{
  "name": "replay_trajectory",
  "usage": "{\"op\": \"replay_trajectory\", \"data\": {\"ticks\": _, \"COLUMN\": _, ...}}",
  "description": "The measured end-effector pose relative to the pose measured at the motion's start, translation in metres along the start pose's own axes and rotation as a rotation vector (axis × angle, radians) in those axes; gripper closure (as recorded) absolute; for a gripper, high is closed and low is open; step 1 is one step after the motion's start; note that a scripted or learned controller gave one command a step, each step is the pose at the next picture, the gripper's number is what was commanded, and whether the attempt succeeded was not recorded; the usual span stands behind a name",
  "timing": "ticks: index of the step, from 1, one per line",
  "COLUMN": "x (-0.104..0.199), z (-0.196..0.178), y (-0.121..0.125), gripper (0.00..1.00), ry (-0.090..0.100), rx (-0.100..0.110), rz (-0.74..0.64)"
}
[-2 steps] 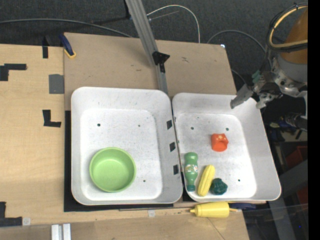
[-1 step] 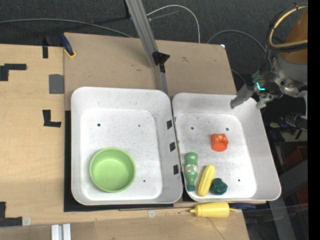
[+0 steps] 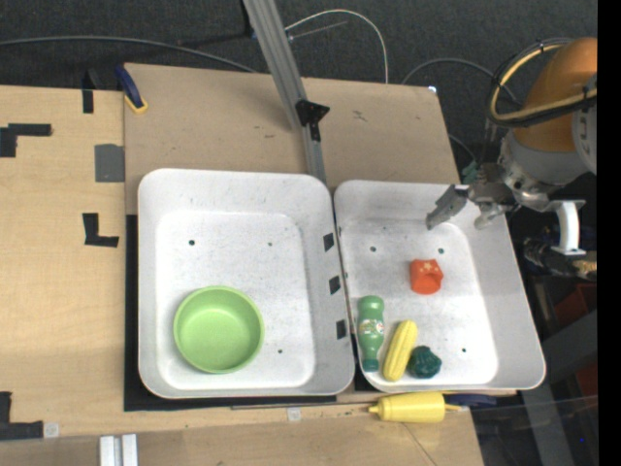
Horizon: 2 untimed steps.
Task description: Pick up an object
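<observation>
In the right bin (image 3: 505,289) lie a small orange-red object (image 3: 425,276), a green bottle (image 3: 370,327), a yellow corn-like piece (image 3: 398,349) and a dark green lump (image 3: 424,362). My gripper (image 3: 466,208) hovers over the bin's far right corner, up and to the right of the orange-red object, with its two fingers spread open and nothing between them. The left bin (image 3: 233,202) holds a light green bowl (image 3: 218,329) at its near left.
A yellow bottle-shaped object (image 3: 412,408) lies on the bench just outside the right bin's near edge. A grey metal pole (image 3: 281,61) slants up from between the bins. Cables run across the dark floor behind the bench.
</observation>
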<state>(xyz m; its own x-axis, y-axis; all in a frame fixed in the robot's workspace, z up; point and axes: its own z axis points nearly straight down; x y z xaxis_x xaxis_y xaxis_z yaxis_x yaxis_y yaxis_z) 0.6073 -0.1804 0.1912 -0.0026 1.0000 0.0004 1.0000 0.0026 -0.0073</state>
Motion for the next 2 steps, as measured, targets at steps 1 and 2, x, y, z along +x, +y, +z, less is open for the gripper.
{"op": "replay_trajectory", "data": {"ticks": 1, "x": -0.008, "z": 0.050, "y": -0.005, "gripper": 0.00, "ry": -0.001, "rx": -0.001, "rz": 0.002}}
{"op": "replay_trajectory", "data": {"ticks": 2, "x": -0.007, "z": 0.104, "y": -0.006, "gripper": 0.00, "ry": -0.001, "rx": -0.001, "rz": 0.001}}
